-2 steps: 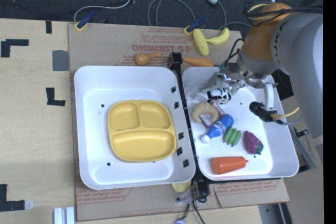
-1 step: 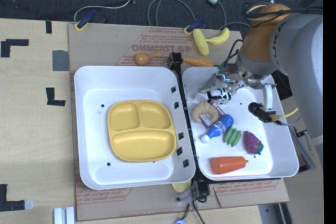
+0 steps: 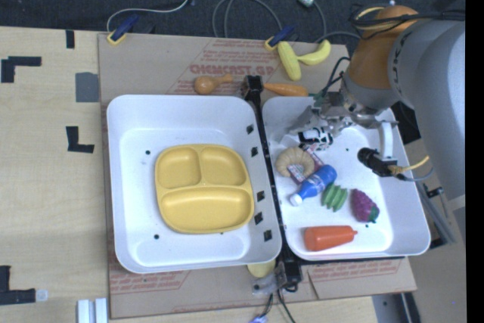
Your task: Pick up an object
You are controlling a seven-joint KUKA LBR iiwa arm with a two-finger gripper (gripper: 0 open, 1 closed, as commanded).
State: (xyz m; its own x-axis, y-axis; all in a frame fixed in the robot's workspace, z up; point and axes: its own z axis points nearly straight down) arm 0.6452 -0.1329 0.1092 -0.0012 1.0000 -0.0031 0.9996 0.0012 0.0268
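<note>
**Reaching into the right bin, arm low over the toys**

Looking down from the fixed camera, we saw the grey arm (image 3: 423, 79) come in from the right, its orange band (image 3: 370, 60) above the wrist, with the gripper (image 3: 327, 119) low over the far left part of the right bin (image 3: 408, 227). We could not tell how the claw stood, since the wrist hid it from above, and we saw nothing clearly held in it.

Just near of the gripper lay a small black-and-white toy (image 3: 315, 137), close to or touching it; we could not tell which. Nearer still sat a tan pastry-like piece (image 3: 293, 160), with a blue bottle (image 3: 313, 184) touching its near right side. To the right of the bottle lay a green vegetable (image 3: 333, 197) and just beside that a purple bunch of grapes (image 3: 364, 205). An orange carrot (image 3: 328, 237) lay along the bin's near side, apart from the rest.

The left bin (image 3: 128, 163) held a yellow divided plate (image 3: 203, 187) at its middle.

Beyond the bins, on the brown board (image 3: 151, 64), we saw a yellow banana (image 3: 300, 57), a slim orange carrot (image 3: 286, 89) and a tan wooden piece (image 3: 208, 84).
</note>
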